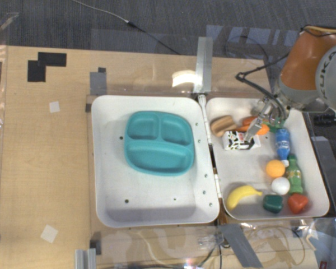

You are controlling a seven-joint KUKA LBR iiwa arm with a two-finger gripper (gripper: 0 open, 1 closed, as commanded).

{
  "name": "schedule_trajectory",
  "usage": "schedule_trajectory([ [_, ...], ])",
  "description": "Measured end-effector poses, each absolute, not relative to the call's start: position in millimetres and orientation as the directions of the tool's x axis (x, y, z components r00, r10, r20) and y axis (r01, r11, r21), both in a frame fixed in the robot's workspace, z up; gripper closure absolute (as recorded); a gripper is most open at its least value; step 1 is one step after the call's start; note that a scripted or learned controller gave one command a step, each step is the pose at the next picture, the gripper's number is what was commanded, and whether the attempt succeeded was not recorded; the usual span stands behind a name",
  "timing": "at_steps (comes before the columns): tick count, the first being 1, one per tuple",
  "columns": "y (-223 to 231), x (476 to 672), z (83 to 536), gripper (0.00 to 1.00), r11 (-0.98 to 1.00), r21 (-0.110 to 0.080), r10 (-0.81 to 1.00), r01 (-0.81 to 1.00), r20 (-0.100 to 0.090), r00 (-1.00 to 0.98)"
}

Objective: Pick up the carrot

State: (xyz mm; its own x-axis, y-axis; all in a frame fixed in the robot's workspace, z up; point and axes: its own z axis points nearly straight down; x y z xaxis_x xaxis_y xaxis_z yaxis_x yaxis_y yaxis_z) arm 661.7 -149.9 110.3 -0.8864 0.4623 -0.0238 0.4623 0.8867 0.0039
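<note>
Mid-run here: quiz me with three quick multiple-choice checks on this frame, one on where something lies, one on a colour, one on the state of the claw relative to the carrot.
1. Where does the divided tray lie?
A. left bin
B. right bin
C. on the bench outside the bins

2. What colour is the tray?
A. red
B. teal
C. yellow

3. Where is the claw relative to the carrot?
A. over the left bin, far from it
B. down at the carrot in the right bin
C. raised outside both bins

Answers: 1 A, the tray sits inside the left bin. 2 B, it is plainly teal. 3 B, the claw reaches down onto the orange carrot near the back of the right bin; whether it grips it cannot be told.
</note>
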Motion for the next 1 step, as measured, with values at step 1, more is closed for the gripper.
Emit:
schedule_trajectory([
  [1, -143.0, 658.0, 109.9, 0.00, 0.825, 0.011, 0.565, 0.565, -0.034, -0.824],
])
